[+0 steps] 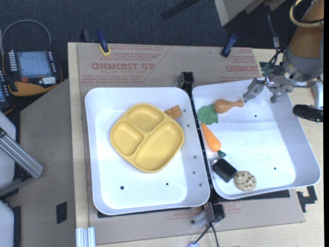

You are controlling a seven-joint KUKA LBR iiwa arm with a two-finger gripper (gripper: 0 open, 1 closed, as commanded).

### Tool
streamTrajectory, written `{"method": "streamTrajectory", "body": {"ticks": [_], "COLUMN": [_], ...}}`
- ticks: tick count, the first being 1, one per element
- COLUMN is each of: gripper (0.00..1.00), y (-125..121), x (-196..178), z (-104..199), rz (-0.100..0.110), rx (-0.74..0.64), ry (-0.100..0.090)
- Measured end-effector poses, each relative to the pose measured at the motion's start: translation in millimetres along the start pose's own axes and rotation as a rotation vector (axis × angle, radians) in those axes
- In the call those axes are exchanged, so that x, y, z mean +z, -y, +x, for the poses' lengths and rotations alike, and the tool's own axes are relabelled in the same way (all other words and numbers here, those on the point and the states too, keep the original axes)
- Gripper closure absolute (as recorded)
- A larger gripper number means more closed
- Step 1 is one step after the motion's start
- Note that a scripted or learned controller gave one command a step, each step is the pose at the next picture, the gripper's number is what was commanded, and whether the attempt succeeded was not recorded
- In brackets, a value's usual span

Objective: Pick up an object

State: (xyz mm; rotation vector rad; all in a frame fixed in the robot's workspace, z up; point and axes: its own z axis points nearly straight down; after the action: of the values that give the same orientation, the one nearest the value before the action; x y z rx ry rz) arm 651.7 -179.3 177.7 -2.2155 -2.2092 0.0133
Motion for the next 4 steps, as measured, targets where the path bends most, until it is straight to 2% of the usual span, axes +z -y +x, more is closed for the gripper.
{"method": "streamTrajectory", "body": {"ticks": [1,2,3,4], "gripper": [0.00,0.00,0.00,1.00], "y": [-3,-11,-14,-15], "x": [-9,51,74,64], "z": [0,0,-1,-1], "rz": [-0.015,-0.011,-0.017,-0.021], "rx": [-0.003,-0.005,-0.008,-0.008], "ry": [0.003,0.003,0.005,0.007]}}
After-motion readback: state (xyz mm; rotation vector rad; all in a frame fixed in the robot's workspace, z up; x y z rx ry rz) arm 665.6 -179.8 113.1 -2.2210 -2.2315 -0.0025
